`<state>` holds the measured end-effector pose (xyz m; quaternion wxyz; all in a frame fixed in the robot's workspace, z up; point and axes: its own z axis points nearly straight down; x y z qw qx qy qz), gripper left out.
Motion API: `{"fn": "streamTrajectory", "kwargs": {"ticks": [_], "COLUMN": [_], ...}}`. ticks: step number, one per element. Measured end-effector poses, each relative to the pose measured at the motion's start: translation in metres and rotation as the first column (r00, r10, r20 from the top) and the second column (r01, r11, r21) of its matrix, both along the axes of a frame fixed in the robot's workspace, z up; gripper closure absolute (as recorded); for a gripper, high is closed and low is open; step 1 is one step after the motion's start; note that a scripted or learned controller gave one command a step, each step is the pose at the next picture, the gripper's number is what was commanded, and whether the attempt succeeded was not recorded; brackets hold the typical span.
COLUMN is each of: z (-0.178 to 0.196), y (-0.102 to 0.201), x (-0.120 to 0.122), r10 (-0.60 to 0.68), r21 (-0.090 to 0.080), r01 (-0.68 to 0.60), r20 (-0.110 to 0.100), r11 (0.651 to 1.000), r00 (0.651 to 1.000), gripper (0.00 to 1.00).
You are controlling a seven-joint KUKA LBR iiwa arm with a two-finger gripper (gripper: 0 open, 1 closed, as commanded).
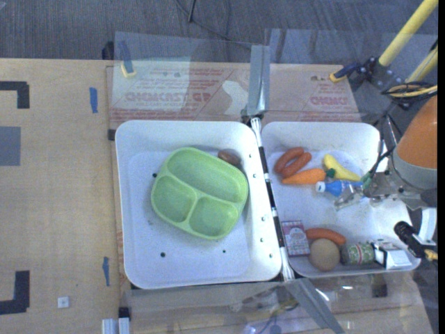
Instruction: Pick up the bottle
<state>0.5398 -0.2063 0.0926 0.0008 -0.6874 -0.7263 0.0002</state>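
Fingers (350,196) hover at the small blue-capped bottle (329,187), grip state unclear; grey arm with orange band (421,145) reaches over the glossy white right bin (368,132).

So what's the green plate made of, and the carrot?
The green plate looks like smooth plastic: one even colour, moulded compartments, soft sheen. The carrot is probably a plastic toy too, with its flat, uniform orange, though that's hard to tell from here.
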Motion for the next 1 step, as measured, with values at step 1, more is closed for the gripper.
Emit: {"fn": "streamTrajectory", "kwargs": {"ticks": [1], "z": [-0.0067], "y": [-0.0020], "x": [0.0734], "r10": [-0.049], "r21": [0.013], "r01": [0.049], "r20": [0.004], "r11": [0.999], "r00": [0.999], "gripper": [0.00]}}
